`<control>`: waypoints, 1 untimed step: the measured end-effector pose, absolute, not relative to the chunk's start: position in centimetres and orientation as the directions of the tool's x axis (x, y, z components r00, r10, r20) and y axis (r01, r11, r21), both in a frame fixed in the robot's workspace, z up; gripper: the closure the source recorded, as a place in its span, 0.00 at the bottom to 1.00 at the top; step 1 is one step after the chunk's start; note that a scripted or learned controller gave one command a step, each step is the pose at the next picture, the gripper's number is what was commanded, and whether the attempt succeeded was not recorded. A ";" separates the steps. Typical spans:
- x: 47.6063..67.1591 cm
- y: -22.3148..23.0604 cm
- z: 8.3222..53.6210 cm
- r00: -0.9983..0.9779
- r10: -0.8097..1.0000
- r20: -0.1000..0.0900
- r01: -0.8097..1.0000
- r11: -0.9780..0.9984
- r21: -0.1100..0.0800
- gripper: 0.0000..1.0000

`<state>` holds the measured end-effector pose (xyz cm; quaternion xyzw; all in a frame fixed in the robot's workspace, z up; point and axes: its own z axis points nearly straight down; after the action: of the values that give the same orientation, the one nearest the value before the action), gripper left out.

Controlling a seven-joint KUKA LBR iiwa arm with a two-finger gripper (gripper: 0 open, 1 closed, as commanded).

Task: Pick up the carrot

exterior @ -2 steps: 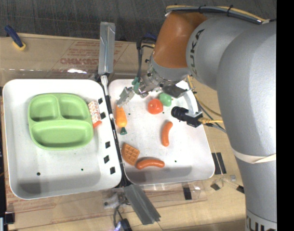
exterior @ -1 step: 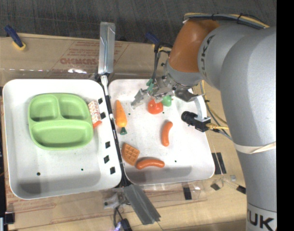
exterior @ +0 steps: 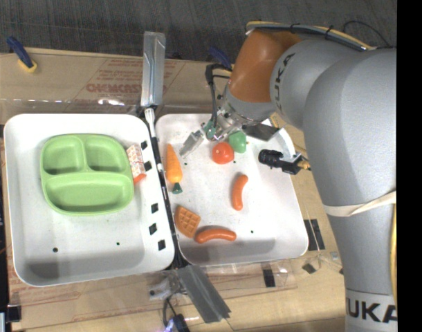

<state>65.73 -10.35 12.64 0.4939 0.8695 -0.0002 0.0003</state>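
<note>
The carrot (exterior: 173, 166) is orange with a small green tip and lies lengthwise along the left wall of the right bin (exterior: 287, 206). My gripper (exterior: 201, 137) hangs over the back of that bin, up and to the right of the carrot and apart from it. Nothing shows in its grasp. A red tomato (exterior: 223, 153) and a green vegetable (exterior: 238, 142) sit just right of the gripper, partly under the wrist.
Also in the right bin are an orange sausage (exterior: 238, 191), a second sausage (exterior: 214, 235) and a waffle (exterior: 187, 220) near the front. The left bin (exterior: 31, 247) holds a green divided plate (exterior: 86, 172) and a small red-and-white pack (exterior: 135, 162).
</note>
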 end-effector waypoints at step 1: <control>61.1 -5.7 19.3 -0.539 0.842 0.001 0.842 0.539 -0.001 0.00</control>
<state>61.05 -5.67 19.32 0.4799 0.8773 -0.0001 -0.0004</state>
